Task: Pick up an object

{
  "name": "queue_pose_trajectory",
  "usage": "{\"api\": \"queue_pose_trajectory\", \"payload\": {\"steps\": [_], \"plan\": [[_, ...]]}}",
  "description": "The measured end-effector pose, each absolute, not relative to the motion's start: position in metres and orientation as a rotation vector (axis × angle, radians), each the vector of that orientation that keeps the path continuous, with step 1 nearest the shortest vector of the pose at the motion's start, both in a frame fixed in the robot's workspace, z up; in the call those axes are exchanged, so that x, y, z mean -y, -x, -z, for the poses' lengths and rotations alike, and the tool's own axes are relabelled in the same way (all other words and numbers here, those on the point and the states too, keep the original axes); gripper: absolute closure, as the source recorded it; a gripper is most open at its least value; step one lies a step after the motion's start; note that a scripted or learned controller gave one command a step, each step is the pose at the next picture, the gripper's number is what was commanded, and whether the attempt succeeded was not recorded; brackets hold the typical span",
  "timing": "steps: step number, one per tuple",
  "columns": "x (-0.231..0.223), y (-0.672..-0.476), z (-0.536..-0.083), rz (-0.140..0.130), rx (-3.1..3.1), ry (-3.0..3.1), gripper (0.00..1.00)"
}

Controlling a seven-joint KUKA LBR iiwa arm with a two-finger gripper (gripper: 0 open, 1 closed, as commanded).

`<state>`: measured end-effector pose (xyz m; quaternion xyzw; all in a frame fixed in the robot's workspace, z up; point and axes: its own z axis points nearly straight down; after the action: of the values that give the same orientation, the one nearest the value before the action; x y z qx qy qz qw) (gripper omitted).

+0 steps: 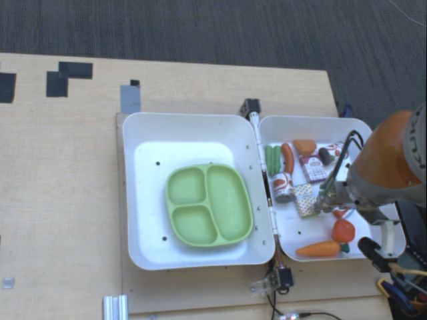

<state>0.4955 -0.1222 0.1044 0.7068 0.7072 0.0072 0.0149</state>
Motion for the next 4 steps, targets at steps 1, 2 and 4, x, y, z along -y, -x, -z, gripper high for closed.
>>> {"api": "queue_pose_trajectory", "payload": {"steps": [1,2,4], "plan": [[0.122,-0.495,-0.104,-0.022,-2.201,-2.200,0.00],[0.121,-0.497,-0.115,-0.026,-2.203,-2.196,1.00],[0.121,-0.498,-0.125,-0.030,-2.204,-2.192,1.00]]}}
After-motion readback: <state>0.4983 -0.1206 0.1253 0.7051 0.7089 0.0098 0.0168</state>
